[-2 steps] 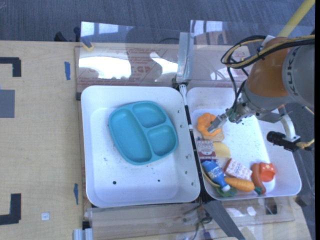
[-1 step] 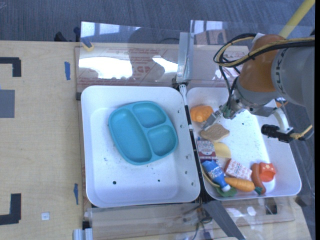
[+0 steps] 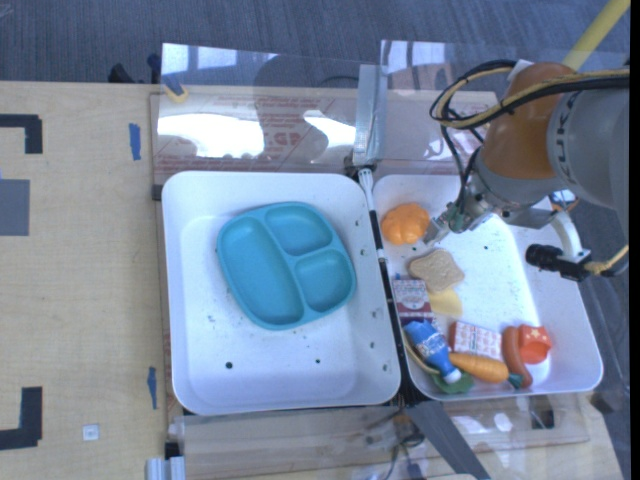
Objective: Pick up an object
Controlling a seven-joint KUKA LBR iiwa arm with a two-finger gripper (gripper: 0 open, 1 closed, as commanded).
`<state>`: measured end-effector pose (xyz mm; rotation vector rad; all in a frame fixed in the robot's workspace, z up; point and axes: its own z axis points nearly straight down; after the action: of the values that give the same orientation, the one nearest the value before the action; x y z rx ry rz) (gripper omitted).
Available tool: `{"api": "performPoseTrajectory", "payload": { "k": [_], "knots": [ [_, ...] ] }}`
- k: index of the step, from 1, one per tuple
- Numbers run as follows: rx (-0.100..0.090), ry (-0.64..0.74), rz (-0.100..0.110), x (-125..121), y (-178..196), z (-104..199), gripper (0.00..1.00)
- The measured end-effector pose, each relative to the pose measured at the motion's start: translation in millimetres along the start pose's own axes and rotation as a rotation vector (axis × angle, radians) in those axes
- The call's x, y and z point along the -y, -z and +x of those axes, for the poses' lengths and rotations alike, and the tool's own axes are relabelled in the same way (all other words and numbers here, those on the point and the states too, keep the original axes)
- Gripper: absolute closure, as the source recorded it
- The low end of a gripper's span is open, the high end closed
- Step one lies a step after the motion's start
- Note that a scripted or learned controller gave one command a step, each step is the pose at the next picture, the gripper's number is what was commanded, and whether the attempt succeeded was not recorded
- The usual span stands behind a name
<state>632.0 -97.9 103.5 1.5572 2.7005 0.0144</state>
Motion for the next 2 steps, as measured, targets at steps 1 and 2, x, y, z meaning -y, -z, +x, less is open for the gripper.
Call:
{"api": "performPoseTrajectory", "payload": {
  "k": [1,2],
  "knots": [
    [-0.01,-0.25,0.014,-62.3,83.5,30.6,1.0],
    [-0.01,-0.417,0.017,-98.1,123.8,92.1,1.0]
  ]
}}
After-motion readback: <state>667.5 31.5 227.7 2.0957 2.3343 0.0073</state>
